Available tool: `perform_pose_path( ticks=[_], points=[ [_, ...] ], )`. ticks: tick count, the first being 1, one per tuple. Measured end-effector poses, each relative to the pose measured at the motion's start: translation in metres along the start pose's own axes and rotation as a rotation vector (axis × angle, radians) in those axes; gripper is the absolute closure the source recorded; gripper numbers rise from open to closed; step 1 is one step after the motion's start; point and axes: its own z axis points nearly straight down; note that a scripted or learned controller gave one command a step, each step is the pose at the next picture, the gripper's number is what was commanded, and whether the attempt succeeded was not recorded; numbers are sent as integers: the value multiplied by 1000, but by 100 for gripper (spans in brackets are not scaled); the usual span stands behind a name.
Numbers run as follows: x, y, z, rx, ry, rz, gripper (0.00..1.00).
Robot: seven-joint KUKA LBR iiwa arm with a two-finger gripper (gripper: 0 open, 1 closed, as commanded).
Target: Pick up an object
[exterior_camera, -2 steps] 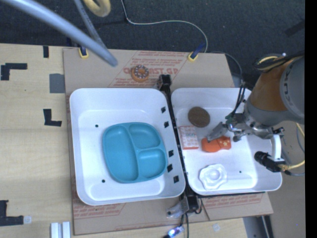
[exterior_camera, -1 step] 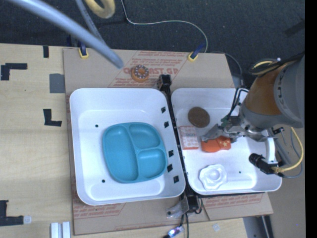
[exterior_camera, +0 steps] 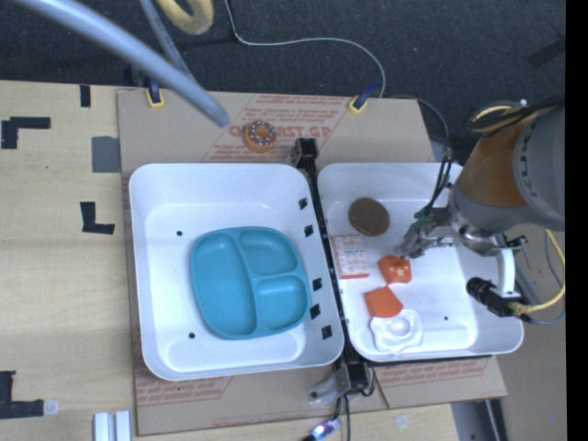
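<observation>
Arm: I am reaching in from the right over the right bin, my grey body and orange band hanging above its right edge.
Gripper: my gripper is pointing down and to the left inside the right bin, its tip sitting just above the red piece; I cannot tell how far it is spread or whether it is gripping anything.
Red piece: small, blocky, bright red-orange, with a pale speck on top; it is lying near the middle of the right bin, right at my gripper tip.
Orange piece: a flatter orange wedge is lying just below the red piece.
White thing: a glossy white lump is resting against the bin's near wall, touching the orange wedge.
Brown disc: a round, dark brown disc is sitting toward the far side of the right bin.
Card: a pale printed card is lying by the bin's left wall.
Left bin: the left bin is carrying a teal divided plate.
Table: a doughnut is sitting on the table beyond the bins.
</observation>
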Motion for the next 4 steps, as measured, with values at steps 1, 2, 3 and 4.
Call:
perform_pose_path(
  ticks=[1, 2, 3, 4],
  points=[
    [6, 6, -44, 22, 8, 0, 100],
    [10, 17, -93, 23, 8, 0, 100],
    [1, 16, -149, 20, 7, 0, 100],
    [57, 31, -154, 24, 10, -5, 100]
  ],
)
